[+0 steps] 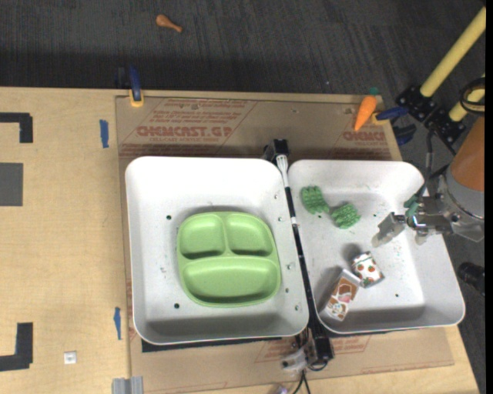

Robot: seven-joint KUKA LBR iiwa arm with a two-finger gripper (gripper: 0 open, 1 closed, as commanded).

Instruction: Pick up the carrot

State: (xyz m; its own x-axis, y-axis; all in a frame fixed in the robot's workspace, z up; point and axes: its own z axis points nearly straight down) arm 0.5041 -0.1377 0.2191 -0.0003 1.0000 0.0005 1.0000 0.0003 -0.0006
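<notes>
From my remote seat, the carrot (365,111) is outside both bins, up in the upper right of the frame, lying on the brown board (192,127) just above the top edge of the right bin (439,304). It's small, orange with a green tip, and sits right beside a blue clamp (390,114), so its lower end kind of blends into the printed lettering there.

The gripper (393,227) is low over the right side of the right bin, well apart from the carrot. I can make out one pale metal finger (387,228) sticking toward the left, but the rest is a jumble of shiny bits and a green patch, so I honestly can't tell how the jaws stand or whether anything is between them. The arm (470,173) itself is cut off at the right edge of the frame, just an orange-and-grey blob.

In the right bin there's a green dumbbell-looking toy (329,207) near the top, and lower down two small printed packets (368,270), one tipped against the other, too blurry to read. The left bin (154,192) holds a green divided tray (228,258) sitting flat in the middle.

There's another small orange thing (168,23) on the dark floor at the upper left, possibly a second carrot, hard to say at this size.
</notes>
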